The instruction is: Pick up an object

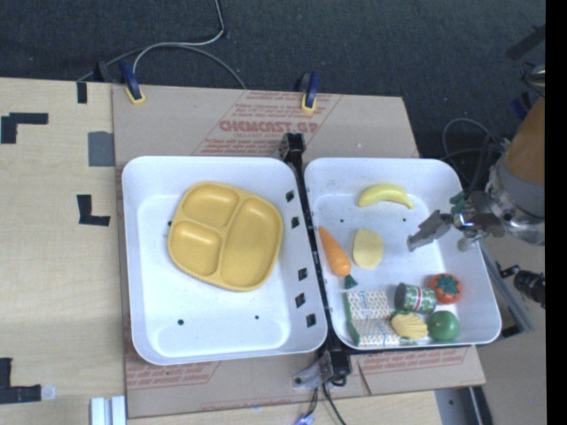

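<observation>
In the right bin (337, 177) lie a yellow banana (385, 197), a pale yellow lump (368, 248) and an orange carrot (335, 251). Near its front right corner crowd a small can (414, 297), a red tomato (446, 288), a green ball (444, 326), a corn cob (408, 328) and a printed packet (368, 312). My gripper (446, 235) hangs over the bin's right side, above the tomato and right of the lump. Its fingers are spread open with nothing between them.
A yellow divided plate (225, 235) fills much of the left bin (142, 264). A black divider (306, 237) runs between the bins. Two clamps (308, 91) hold the cardboard at the back. A cable (190, 42) trails on the floor behind.
</observation>
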